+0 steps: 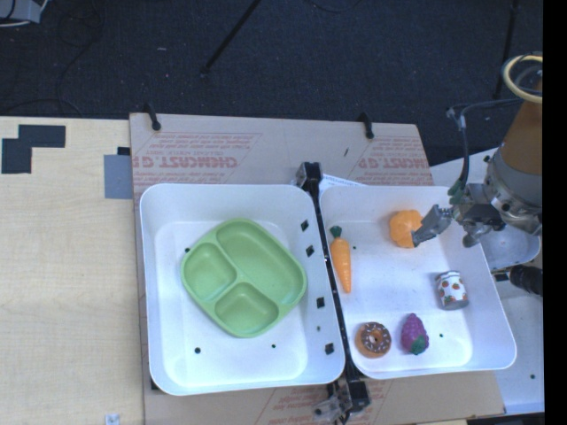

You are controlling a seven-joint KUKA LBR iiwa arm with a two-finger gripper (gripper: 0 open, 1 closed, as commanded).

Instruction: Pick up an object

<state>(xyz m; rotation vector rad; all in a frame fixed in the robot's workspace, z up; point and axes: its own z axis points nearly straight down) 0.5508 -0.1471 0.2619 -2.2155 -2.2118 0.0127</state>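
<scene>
Looks like a robotics lab setup, not anyone's kitchen. Two white bins (177, 237) sit on a cardboard sheet (266, 153) taped over a plywood bench (62, 282); behind the cardboard, dark carpet (266, 51) with loose cables (239, 20) and stand legs.

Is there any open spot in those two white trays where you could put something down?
Yes. In the right bin, bare floor lies between the carrot, orange and jar. Its front edge is crowded by the donut and grapes. The green plate leaves bare margins in the left bin.
</scene>
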